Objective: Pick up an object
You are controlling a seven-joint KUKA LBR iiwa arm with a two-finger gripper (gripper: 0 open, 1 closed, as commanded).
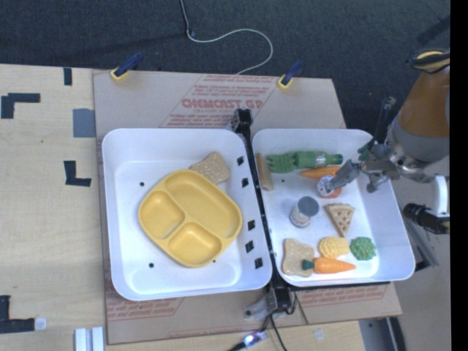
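Light wooden bench top (pixel 44 218) carried black angular marks along its left side, too partial to read as letters. A brown cardboard sheet (pixel 212 97) lay under both bins; red print across it read roughly "CHEMCAST", mirrored or worn, the smaller lines illegible. Two yellow-and-blue clamps (pixel 126 66) pinned its far corners. Beyond the bench, dark carpet-like floor (pixel 88 13) with a thin pale cable (pixel 234 39) looping across it.

Left shallow white bin (pixel 117 196): a yellow three-compartment plastic tray (pixel 190 216) sat near the middle, and a tan toast-like slice (pixel 212 167) lay tucked just behind its far edge.

Right shallow white bin (pixel 384 218): a green plastic bottle (pixel 303 159) lay on its side along the far wall, label unreadable. A small grey-lidded can (pixel 304 210) stood near the centre, a triangular sandwich-like wedge (pixel 340 216) just beside it. Near wall held a bread-shaped toy slice (pixel 296 254), an orange toy carrot (pixel 333 266), a yellow corn piece (pixel 333 246) and a green broccoli floret (pixel 363 248), clustered together.

The two-finger gripper (pixel 338 181) hung low over the far right part of that bin, over a small red-and-white object (pixel 327 188) beside an orange piece. Cannot tell how far the fingers were parted, or whether anything was held.
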